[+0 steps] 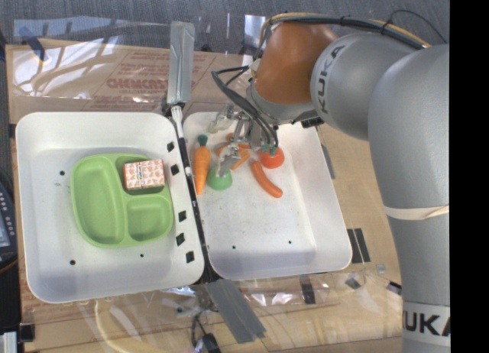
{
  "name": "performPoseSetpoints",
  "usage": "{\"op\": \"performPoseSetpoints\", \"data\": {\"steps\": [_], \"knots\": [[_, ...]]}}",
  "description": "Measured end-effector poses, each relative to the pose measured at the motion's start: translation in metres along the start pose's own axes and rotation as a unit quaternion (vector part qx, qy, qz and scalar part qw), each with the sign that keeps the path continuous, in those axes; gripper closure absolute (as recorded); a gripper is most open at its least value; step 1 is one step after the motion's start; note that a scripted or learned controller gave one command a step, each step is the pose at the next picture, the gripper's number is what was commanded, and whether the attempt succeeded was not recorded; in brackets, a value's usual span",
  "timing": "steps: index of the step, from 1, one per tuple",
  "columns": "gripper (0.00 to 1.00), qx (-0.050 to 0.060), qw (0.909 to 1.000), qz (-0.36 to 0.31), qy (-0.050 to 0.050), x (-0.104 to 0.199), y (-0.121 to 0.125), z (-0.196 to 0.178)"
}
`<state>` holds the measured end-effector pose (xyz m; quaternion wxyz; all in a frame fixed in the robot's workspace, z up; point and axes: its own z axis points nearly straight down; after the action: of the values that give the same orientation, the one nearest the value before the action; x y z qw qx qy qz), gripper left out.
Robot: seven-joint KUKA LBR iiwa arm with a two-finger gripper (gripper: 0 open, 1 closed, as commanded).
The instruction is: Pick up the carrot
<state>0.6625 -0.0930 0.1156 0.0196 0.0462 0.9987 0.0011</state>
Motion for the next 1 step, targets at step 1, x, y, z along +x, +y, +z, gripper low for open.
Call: {"op": "performPoseSetpoints", "data": {"steps": [1], "knots": [[0.00, 0.000, 0.9425, -0.334, -0.001, 0.0214, -0.0031, -0.0008]]}}
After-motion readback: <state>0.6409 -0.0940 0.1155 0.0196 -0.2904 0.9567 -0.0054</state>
